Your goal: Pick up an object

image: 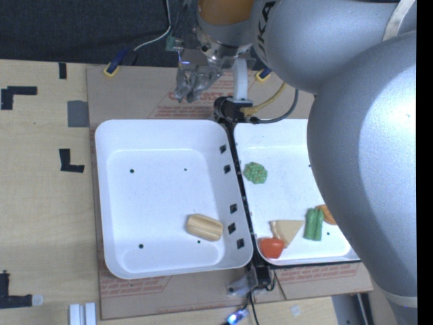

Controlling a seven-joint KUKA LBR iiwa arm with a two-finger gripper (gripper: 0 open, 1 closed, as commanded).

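The arm (352, 66) enters from the right, its broad grey links covering the upper right and the whole right side of the view, with the orange band (226, 2) at top centre above the wrist. The gripper (191, 90) hangs past the far rim of the left bin, over the brown cardboard sheet (135, 90), pointing down and slightly left; its metal fingers appear close together with nothing seen between them, though they are small and blurred. On the surface: at the far left a pale wooden bench top (40, 181) carries black tape marks; the cardboard lies on it under both bins. The left bin (108, 202) holds one object, a tan bread-roll-shaped piece (203, 227) lying on its side near the near right corner, well apart from the gripper. A row of black clips (233, 208) runs along the seam where the two bins touch. The right bin (284, 147) holds a green broccoli-like piece (255, 173) near the seam, and near the front rim a red piece (271, 247), a pale yellow wedge (287, 230), a green upright piece (313, 223) and an orange piece (327, 213), grouped close together. Behind the bench hangs a dark backdrop (81, 19), with cables trailing from the wrist. The right bin's far right part is hidden by the arm, and the orange piece is partly covered, so its shape cannot be told.
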